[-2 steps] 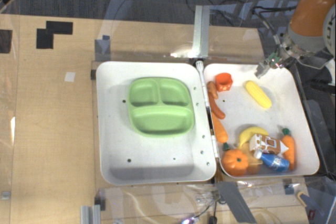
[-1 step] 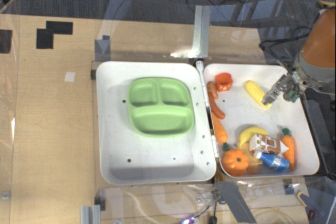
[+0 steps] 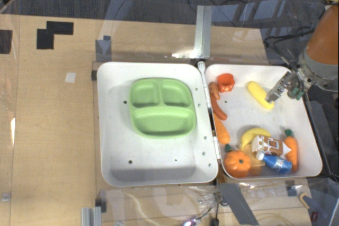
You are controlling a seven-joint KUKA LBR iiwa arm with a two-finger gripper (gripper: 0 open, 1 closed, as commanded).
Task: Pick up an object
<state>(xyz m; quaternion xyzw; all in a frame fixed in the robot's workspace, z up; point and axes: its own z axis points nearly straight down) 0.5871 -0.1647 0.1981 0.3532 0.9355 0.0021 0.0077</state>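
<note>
Overhead, you look down at a slant on the wooden surface [image 3: 53, 129] that carries both bins.
Left bin [image 3: 114, 161]: white and shallow; it holds a green divided plate [image 3: 161, 107], lying flat near the middle.
Right bin [image 3: 310, 159]: white, crowded with toy food along its left and near sides.
Arm [image 3: 324, 45]: you see it reach in from the right, its orange band above the wrist.
Jaws [image 3: 276, 93]: angled down and to the left over the far right part of the right bin; you cannot tell whether they are spread or pressed together.
Yellow corn [image 3: 259, 94]: lies on the bin floor just beside the jaws, to their left; contact cannot be judged.
Orange cup [image 3: 225, 82]: near the far left corner of the right bin.
Sausage [image 3: 216, 103]: runs along the left wall, with a carrot [image 3: 221, 130] just below it.
Near cluster: a banana [image 3: 254, 135], a small pumpkin [image 3: 237, 163], a milk carton [image 3: 267, 145], a blue bottle [image 3: 277, 164] and a second carrot [image 3: 291, 150], packed close together.
</note>
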